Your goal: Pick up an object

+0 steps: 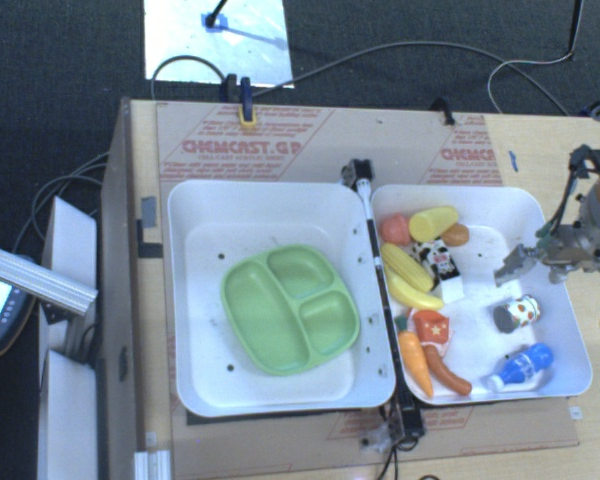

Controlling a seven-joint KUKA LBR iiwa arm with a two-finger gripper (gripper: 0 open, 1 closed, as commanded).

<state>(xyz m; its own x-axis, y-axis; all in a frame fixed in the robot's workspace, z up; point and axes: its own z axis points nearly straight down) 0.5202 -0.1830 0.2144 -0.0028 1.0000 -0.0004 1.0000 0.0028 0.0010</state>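
The right bin (555, 298) holds several toy foods. A grey and white toy with a red spot (517, 313) lies near its right side, and a blue bottle (521, 365) lies at the front right. Along the bin's left side are a yellow banana (413, 292), a corn cob (401, 264), a red box with a star (432, 326), a carrot (412, 362) and a sausage (446, 369). My gripper (521, 263) hangs over the right part of this bin, just above and behind the grey and white toy. Nothing shows in its grasp.
A green divided plate (290, 309) lies in the left bin (195, 268). At the back of the right bin sit a red tomato (394, 230), a yellow piece (434, 221) and a black and white toy (440, 259). A divider rail (376, 268) separates the bins. Cables run behind the bench.
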